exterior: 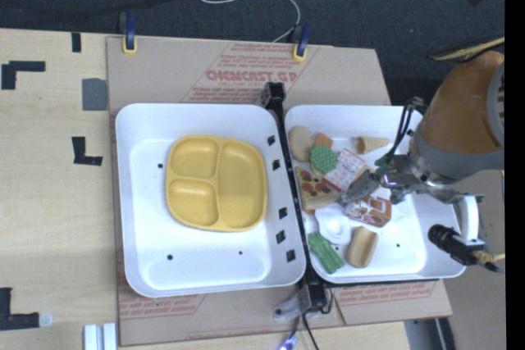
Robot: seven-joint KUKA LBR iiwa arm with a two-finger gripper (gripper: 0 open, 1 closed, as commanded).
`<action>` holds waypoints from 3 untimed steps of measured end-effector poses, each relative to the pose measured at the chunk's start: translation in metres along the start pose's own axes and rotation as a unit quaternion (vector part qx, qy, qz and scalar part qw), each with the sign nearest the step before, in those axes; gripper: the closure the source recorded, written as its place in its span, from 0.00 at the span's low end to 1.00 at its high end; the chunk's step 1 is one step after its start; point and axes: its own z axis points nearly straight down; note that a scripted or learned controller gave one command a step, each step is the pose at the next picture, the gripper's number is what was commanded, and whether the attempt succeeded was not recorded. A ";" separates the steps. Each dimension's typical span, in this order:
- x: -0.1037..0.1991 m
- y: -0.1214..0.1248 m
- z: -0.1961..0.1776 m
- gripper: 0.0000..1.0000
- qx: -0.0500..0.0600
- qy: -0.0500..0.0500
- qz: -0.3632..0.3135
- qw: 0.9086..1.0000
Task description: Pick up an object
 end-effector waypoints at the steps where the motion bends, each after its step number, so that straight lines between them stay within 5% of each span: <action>1: -0.028 0.037 0.089 0.00 -0.002 0.000 0.000 1.000; 3: 0.023 0.159 0.110 0.00 0.010 -0.001 -0.002 1.000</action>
